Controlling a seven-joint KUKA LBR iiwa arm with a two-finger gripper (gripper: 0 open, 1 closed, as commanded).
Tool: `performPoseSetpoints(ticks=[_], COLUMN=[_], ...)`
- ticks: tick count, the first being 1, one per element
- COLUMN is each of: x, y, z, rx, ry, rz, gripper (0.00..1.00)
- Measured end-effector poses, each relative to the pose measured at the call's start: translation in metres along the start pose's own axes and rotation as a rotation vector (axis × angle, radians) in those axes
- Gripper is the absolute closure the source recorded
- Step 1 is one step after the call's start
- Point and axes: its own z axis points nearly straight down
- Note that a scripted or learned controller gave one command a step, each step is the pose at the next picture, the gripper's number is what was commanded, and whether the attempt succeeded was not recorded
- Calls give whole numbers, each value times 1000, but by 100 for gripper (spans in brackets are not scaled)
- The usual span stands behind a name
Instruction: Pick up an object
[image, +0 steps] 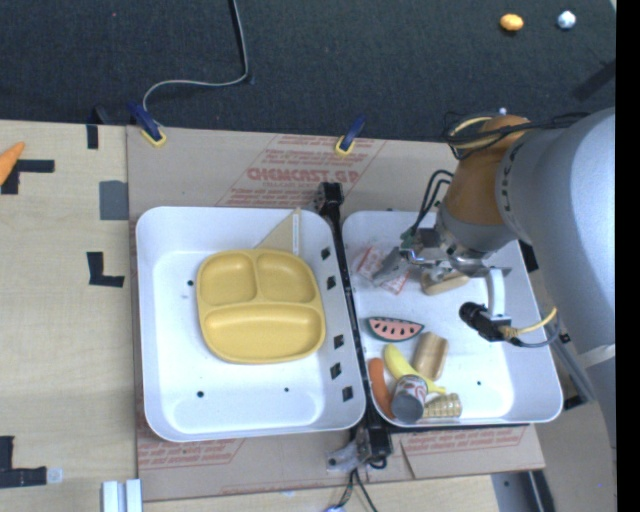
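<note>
Watermelon slice mid right bin | arm over far edge | jaws' opening cannot tell

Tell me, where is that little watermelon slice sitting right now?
The watermelon slice lies in the right bin, near its left wall and about halfway down, just above the banana and left of a tan cylinder.

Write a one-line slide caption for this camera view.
KUKA arm's gripper low in the right bin above toy food; yellow divided plate in the left bin.
</note>
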Motion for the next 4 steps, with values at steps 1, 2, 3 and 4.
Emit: performPoseSetpoints(ticks=[1,2,3,4], x=[-2,-2,15,17], y=[1,0,48,48], z=[-11,-10,1,1], rx=[-4,-3,7,6], ry=[-5,-5,1,-1], rz=[-1,-1,0,2], gripper=[100,0,0,0])
